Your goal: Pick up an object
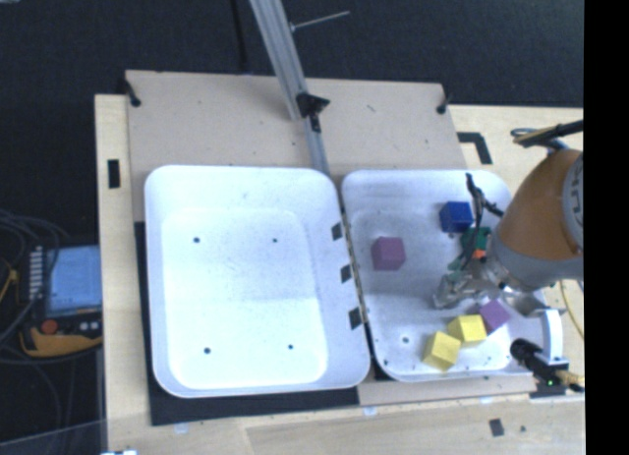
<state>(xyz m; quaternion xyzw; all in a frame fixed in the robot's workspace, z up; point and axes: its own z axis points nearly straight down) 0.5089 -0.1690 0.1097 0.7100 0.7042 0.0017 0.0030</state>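
Yellow cube (442, 349) sits skewed — gripper (454, 292) just above purple block (494, 314).

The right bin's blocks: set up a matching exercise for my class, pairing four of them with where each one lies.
Blocks:
1. blue block
2. purple block lying apart from the others
3. yellow block farther from the gripper
4. yellow block nearer the gripper

Places:
A. beside a small purple block, just below the gripper
B. bin's near edge, bottom of the view
C. bin's far part, by the arm
D. toward the left bin

Pairs: 1-C, 2-D, 3-B, 4-A
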